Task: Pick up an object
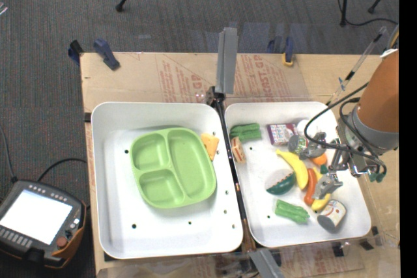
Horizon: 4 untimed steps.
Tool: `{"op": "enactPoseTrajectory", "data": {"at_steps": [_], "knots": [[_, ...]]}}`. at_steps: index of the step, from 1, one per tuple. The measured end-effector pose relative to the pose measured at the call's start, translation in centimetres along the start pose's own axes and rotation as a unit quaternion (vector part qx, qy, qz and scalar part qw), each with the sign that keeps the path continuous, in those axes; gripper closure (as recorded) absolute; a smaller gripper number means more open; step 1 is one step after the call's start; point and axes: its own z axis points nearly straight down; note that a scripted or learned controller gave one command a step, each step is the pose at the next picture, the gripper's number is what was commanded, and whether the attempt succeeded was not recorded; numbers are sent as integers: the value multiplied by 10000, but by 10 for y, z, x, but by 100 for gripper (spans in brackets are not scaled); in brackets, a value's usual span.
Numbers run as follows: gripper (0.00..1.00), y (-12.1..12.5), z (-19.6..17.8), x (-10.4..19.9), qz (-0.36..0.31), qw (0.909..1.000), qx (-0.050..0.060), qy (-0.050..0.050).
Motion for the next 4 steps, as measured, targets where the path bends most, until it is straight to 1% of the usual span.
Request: {"op": "enactPoseTrajectory", "data": {"at_steps": [1,2,3,4], "knots": [[0,3,121,-28,106,9999,-1,-7],[100,6,111,-30,66,10000,-5,-12],[100,63,66,-39,1573,9875,-3,-14],[100,53,-77,-57,580,9983,7,-71]]}}
